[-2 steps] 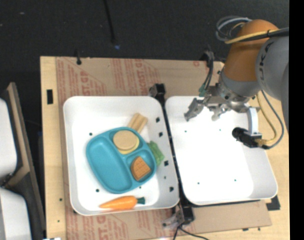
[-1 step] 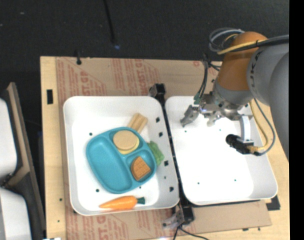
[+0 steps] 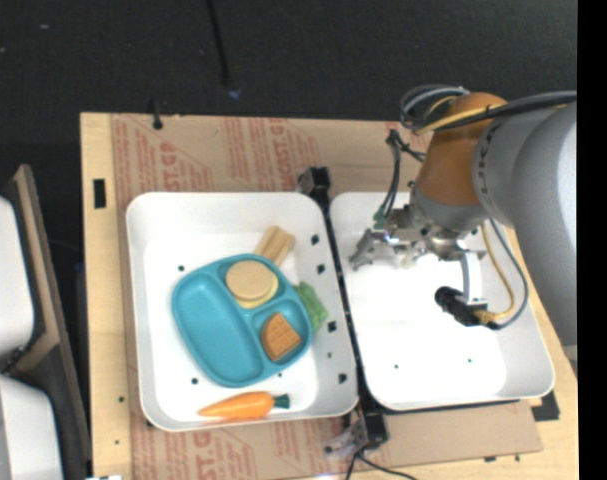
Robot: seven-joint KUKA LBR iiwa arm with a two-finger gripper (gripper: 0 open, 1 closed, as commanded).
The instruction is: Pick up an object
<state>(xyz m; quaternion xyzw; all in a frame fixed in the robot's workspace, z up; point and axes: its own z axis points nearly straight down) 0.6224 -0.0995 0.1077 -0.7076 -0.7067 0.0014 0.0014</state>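
Note:
My gripper hangs over the upper left part of the right bin, below the orange wrist band. It is open and nothing sits between its fingers. In the left bin a blue divided tray holds a round tan biscuit and a brown waffle piece. A tan wooden block leans at the tray's upper edge, and a green piece pokes out at its right. An orange carrot lies near the bin's front wall.
The raised wall between the bins runs just left of the gripper. A black cable with a connector dangles from the wrist over the right bin. The cardboard-covered bench extends behind both bins.

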